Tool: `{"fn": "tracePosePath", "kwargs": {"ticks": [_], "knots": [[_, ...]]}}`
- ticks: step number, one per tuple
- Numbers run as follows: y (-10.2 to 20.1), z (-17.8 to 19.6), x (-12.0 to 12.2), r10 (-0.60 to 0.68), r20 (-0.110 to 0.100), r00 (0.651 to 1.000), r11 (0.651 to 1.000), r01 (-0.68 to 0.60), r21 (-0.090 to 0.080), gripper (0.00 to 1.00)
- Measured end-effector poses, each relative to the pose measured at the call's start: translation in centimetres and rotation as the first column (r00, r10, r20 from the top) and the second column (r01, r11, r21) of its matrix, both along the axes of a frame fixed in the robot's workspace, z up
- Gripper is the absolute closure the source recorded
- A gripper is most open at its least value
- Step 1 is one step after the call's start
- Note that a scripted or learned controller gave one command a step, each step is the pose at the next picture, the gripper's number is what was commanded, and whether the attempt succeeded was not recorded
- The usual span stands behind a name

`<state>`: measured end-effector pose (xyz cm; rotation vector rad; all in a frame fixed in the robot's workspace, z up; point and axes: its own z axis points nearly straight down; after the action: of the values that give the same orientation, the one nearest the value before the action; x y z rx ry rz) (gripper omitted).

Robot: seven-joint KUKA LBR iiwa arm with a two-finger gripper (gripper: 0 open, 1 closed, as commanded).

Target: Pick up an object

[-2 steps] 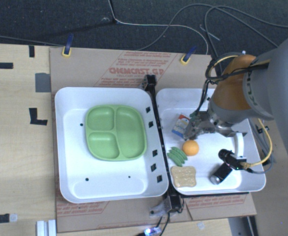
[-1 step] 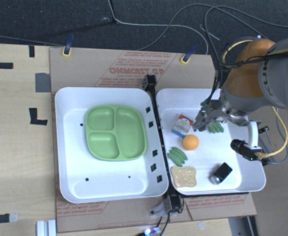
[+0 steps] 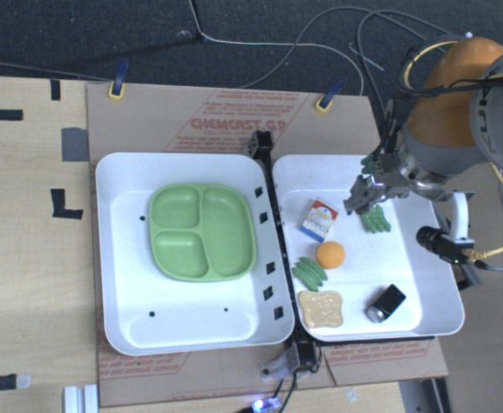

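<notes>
In the right bin (image 3: pixel 423 317) lie a small white, red and blue carton (image 3: pixel 318 220), an orange ball (image 3: pixel 330 255), a green leafy piece (image 3: pixel 309 273), a slice of toast (image 3: pixel 321 309), a black block (image 3: pixel 387 303) and a green toy (image 3: pixel 376 221). My gripper (image 3: pixel 364 198) hangs over the bin's upper right part, just above and left of the green toy. Nothing shows between its fingers, and their spread is unclear from above.
The left bin (image 3: pixel 118 256) holds a green divided plate (image 3: pixel 203 231). A black divider (image 3: pixel 271 231) runs between the bins. Cables (image 3: pixel 320 46) trail across the dark cloth behind. The arm's orange band (image 3: pixel 457 67) looms at the right.
</notes>
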<state>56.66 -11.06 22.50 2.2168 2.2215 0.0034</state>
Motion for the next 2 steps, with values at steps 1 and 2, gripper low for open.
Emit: {"fn": "tracePosePath", "kwargs": {"ticks": [1, 2], "knots": [[0.0, 5.3, 0.1, -0.001, 0.000, 1.000, 1.000, 0.001, 0.000, 1.00], [5.5, 3.4, 1.2, 0.003, -0.006, 1.000, 1.000, -0.003, 0.001, 1.00]]}}
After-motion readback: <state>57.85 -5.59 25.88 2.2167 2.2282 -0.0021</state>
